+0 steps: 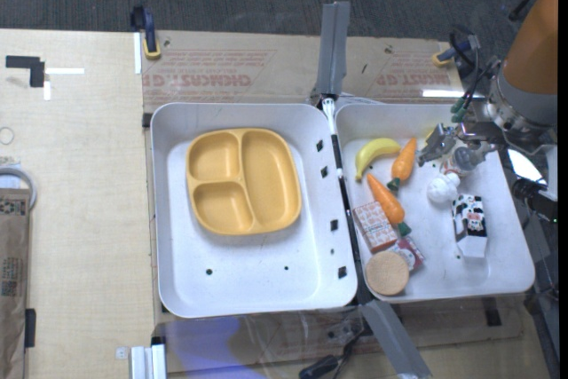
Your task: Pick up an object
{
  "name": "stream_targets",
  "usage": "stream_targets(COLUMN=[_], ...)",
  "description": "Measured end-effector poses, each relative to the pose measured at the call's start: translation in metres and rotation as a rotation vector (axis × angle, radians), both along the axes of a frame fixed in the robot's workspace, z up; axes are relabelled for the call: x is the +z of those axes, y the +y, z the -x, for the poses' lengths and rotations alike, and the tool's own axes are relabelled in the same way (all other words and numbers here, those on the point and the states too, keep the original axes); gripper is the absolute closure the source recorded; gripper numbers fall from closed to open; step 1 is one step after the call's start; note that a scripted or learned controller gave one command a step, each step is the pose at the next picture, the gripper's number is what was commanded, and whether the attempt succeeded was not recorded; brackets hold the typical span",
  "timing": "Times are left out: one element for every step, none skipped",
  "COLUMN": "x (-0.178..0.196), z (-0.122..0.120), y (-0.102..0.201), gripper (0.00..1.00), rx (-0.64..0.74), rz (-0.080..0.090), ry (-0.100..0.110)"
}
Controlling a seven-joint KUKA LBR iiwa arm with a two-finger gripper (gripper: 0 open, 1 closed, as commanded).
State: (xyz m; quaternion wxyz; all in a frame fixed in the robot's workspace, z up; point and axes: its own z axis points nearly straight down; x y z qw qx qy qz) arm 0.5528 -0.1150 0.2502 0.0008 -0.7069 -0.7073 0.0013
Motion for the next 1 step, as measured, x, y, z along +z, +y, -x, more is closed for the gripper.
stream_targets(x=[-0.0986], z=[-0.0662], y=[-0.0322], gripper=[0.0], rx=[0.301], rz=[-0.001], ry=[-0.002])
